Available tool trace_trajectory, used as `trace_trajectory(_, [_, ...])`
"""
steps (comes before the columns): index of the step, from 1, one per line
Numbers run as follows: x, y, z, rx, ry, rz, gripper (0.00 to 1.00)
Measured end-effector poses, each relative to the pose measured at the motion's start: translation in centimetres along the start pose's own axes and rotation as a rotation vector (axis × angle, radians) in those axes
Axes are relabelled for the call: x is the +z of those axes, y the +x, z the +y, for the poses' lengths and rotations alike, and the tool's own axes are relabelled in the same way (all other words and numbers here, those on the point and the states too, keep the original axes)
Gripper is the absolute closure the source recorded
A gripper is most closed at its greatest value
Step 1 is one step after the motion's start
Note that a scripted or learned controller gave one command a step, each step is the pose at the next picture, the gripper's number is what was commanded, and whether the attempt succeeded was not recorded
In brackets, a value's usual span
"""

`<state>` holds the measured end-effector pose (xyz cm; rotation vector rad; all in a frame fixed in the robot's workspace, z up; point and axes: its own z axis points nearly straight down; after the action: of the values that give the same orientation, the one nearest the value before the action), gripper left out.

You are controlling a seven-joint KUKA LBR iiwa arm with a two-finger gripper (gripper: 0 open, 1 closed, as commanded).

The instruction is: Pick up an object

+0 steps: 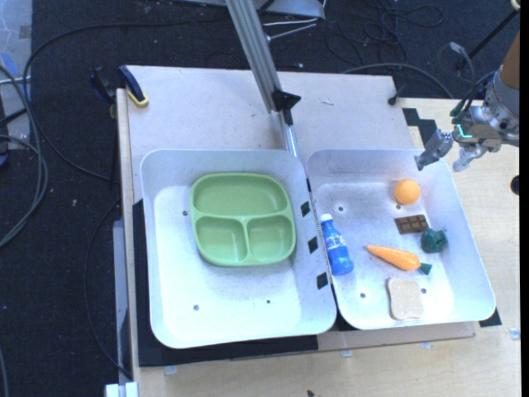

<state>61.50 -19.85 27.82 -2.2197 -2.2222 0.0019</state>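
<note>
The right bin holds an orange ball, a brown chocolate bar, a dark green lump, a toy carrot, a slice of toast and a blue bottle with a white cap. My gripper hangs at the bin's far right corner, above and to the right of the orange ball. Its two fingers are spread apart with nothing between them.
The left bin holds a green divided plate. A slanted metal pole meets the bench between the bins at the back. Dark clips sit along the seam between the bins.
</note>
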Motion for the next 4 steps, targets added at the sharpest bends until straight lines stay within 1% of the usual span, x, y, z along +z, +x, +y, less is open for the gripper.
trace_trajectory(1, [-0.1,0.0,0.0,0.0,-0.002,0.0,0.0])
trace_trajectory(2, [6.3,0.2,-0.3,0.001,0.005,0.001,0.0])
trace_trajectory(3, [12.7,0.3,-0.6,0.001,0.003,0.001,0.0])
trace_trajectory(4, [17.8,0.3,-0.5,0.0,-0.005,-0.003,0.0])
